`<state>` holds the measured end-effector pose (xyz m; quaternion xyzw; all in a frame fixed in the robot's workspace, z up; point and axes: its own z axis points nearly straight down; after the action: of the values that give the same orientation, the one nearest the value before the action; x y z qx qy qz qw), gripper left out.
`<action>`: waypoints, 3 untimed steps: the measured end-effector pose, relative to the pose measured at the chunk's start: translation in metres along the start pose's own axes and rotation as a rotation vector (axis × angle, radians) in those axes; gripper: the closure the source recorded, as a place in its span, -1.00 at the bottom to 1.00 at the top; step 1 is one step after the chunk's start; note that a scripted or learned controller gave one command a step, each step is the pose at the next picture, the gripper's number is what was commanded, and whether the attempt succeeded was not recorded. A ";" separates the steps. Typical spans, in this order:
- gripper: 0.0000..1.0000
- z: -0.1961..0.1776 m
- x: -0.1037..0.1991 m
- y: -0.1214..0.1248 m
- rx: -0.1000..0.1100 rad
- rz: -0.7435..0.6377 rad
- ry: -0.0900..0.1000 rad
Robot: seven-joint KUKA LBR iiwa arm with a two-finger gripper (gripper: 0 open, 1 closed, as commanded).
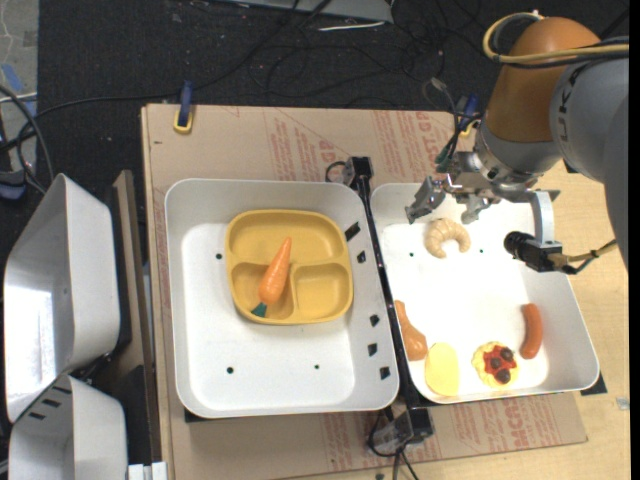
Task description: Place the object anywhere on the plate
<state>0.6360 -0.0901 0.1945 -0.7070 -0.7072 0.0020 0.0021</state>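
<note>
Gripper open, holding nothing | croissant just below fingertips, long axis crosswise | plate far left, already bearing carrot

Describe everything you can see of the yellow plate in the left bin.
The yellow plate is a rounded-square dish that looks like plastic, split by raised ridges into three compartments. It lies flat on the floor of the left bin, toward its upper middle, apart from the bin's walls. An orange toy carrot with a green stub lies in it at a slant, across the ridge between the upper and lower-left compartments. Nothing else touches the plate.
</note>
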 end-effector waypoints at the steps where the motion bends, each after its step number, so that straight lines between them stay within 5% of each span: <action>1: -1.00 0.044 -0.002 -0.001 -0.001 0.001 0.000; 2: -1.00 0.097 -0.002 -0.002 -0.001 0.001 0.000; 3: 1.00 0.084 -0.002 0.000 -0.007 0.001 -0.001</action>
<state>0.6352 -0.0917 0.1110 -0.7075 -0.7067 -0.0004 -0.0007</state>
